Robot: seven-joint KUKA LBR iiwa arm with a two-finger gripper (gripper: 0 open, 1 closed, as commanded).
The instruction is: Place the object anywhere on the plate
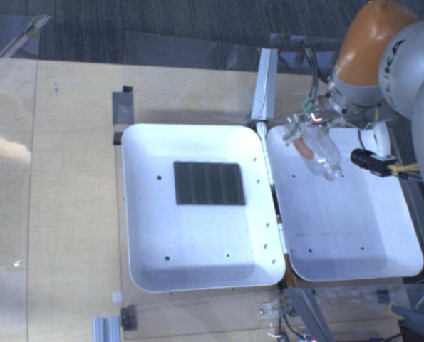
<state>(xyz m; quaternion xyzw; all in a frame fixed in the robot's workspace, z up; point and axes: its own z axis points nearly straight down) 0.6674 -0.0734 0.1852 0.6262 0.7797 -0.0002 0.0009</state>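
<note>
Hanging at twelve o'clock of the right bin, the gripper seems to pinch a clear bottle, which could slip from that tip-hold before reaching the dark plate at nine o'clock.

Pale wooden bench, dark ribbed floor behind, clear glass panel at left

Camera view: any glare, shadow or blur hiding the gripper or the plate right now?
Camera view: the dark plate in the left bin is evenly lit and sharp; soft shadow lies along that bin's near wall. The gripper over the right bin is clear plastic against white, low in contrast and slightly blurred. Pale glare streaks the transparent panel at left.
</note>
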